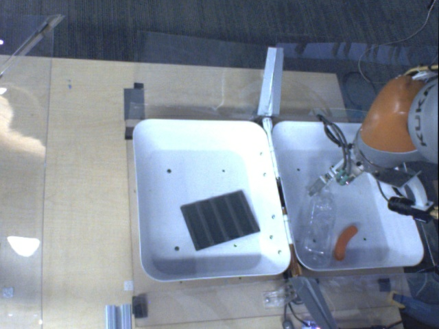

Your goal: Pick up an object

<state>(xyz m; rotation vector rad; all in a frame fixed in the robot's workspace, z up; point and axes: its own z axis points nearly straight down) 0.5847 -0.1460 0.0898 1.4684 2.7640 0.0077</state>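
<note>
A clear plastic bottle [320, 221] is seen lying on its side in the right bin [394, 256], its length running from the middle of the bin towards the near wall. Just beside it, on the side away from the left bin [158, 252], an orange sausage-shaped piece [345, 241] is found near the same wall. A dark ribbed flat panel [219, 219] is seen resting on the floor of the left bin, well apart from the arm [394, 125].

The bottle is judged to be light, thin-walled and smooth, so it may be expected to dent, roll or slip if squeezed across its round body; a grip across the narrower neck end, which appears to point up towards the end effector, is thought safer. The orange piece is judged small, light and probably firmer, and could be pinched across its middle. The panel is judged stiff but flat to the floor, so little edge is offered for a grip.

The end effector [337, 177] is seen over the right bin, just above the upper end of the bottle. How far it is open cannot be told, and nothing can be made out in its hold
</note>
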